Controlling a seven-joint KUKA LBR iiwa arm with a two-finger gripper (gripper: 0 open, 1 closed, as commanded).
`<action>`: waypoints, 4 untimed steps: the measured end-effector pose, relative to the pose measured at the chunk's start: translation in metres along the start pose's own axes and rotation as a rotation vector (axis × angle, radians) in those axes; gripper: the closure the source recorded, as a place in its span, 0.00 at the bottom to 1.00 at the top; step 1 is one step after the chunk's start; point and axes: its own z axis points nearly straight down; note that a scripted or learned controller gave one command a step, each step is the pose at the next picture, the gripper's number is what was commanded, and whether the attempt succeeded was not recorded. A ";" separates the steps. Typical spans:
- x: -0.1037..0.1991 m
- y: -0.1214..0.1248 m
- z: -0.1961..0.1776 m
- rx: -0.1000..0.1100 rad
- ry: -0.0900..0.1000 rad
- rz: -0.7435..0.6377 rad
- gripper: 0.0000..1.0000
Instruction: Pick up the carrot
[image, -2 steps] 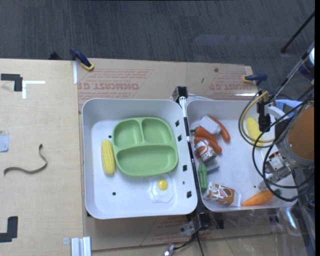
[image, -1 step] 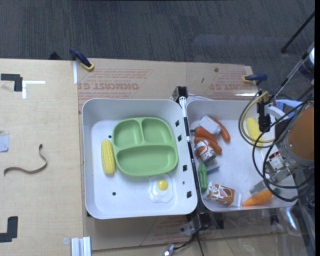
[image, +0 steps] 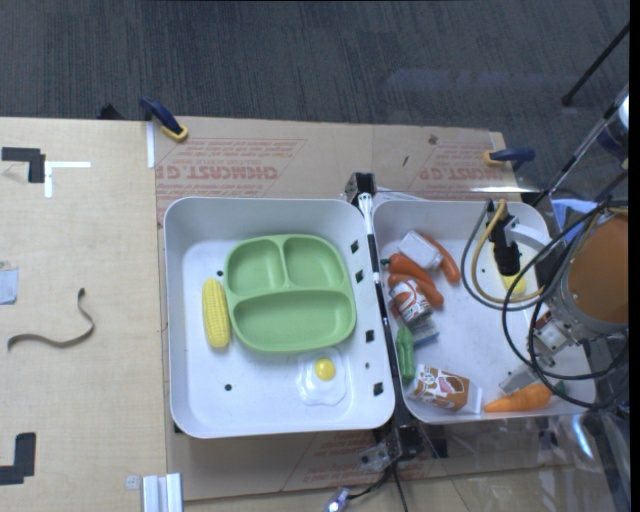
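The carrot (image: 517, 400) is orange and lies flat in the front right corner of the right bin (image: 470, 330), pointing left towards a small brown carton. The grey arm with its orange band (image: 608, 270) comes in from the right, draped in black and yellow cables. Its gripper (image: 527, 372) hangs low just above the carrot's right half. Cables and wrist parts hide how the gripper stands on the carrot.
The right bin also holds two red sausages (image: 418, 272), a white box (image: 420, 247), a can (image: 410, 302), a green item (image: 404, 352) and the brown carton (image: 441, 388). In the left bin (image: 190, 330) are a green divided plate (image: 290, 293), a corn cob (image: 215, 311) and a fried egg (image: 323, 376).
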 end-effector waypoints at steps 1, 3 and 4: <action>0.006 0.003 -0.001 0.002 0.002 -0.161 0.00; 0.005 -0.023 0.005 -0.018 -0.011 -0.160 0.00; 0.000 -0.006 0.000 -0.003 0.004 -0.019 0.00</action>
